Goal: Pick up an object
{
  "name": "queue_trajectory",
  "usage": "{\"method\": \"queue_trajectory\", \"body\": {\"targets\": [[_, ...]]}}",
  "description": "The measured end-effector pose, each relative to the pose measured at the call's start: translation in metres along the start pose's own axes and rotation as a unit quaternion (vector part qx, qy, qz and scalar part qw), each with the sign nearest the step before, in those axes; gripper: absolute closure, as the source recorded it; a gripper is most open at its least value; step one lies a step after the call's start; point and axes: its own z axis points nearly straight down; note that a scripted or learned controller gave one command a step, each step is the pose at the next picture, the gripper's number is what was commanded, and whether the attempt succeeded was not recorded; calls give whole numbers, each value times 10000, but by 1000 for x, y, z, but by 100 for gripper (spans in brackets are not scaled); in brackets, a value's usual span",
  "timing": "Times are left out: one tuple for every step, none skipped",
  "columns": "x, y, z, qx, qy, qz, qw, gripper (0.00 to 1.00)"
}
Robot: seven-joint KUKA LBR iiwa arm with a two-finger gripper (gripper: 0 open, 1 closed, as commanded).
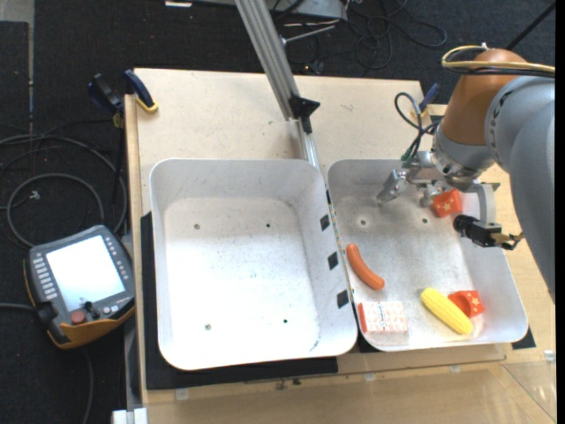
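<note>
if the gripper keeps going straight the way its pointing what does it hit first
The gripper points left and down over the right bin. Most likely it meets that bin's bare floor first, short of the hot dog; depth is hard to judge from this one view.

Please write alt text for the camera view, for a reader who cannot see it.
A grey robot arm reaches from the right over the right bin, its gripper above the bin's far end beside an orange-red object. The bin also holds a toy hot dog, a corn cob, a red piece and a small box.
</note>
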Motion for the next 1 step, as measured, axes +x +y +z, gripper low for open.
{"method": "queue_trajectory", "body": {"targets": [[0,1,-12,-19,-8,-5,10000,100]]}}
